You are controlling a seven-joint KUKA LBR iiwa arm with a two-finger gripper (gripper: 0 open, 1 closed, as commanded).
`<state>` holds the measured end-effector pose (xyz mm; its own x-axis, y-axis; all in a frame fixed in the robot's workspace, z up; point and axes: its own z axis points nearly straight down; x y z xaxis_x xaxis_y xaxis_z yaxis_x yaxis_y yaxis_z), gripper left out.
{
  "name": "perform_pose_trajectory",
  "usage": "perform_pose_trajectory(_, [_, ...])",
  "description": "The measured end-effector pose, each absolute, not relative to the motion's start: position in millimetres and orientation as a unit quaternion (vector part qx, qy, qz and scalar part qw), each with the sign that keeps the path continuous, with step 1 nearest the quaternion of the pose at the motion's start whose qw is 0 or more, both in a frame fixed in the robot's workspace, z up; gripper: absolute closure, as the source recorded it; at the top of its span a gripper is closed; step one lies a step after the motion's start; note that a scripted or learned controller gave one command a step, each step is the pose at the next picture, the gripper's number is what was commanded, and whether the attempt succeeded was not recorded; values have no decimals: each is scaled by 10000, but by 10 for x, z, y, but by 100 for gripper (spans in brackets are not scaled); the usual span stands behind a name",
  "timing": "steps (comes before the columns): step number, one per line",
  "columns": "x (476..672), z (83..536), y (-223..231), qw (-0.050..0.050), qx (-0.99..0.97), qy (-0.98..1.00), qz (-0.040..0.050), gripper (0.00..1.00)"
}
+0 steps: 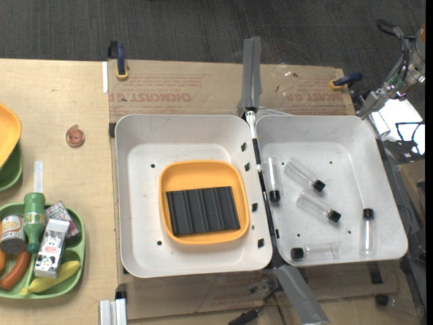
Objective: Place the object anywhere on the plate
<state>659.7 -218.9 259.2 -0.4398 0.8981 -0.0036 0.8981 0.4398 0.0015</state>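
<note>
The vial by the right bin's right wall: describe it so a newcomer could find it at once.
Start at the right bin, the one with clear vials scattered in it. Follow its right wall down to the vial by the right wall. Unlike the others, it lies almost straight up and down the picture, black cap at its upper end.

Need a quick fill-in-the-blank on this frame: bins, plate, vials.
1. The orange plate sits in the ____ bin.
2. The clear vials lie in the ____ bin.
3. Each vial has a ____ cap.
4. The number of vials is ____.

Missing words: left; right; black; five
</note>
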Motion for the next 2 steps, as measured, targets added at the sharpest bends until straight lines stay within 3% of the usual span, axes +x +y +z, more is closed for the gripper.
perform_pose_trajectory(2, [6525, 3601, -2222, 26, 3028, 9531, -1, 100])
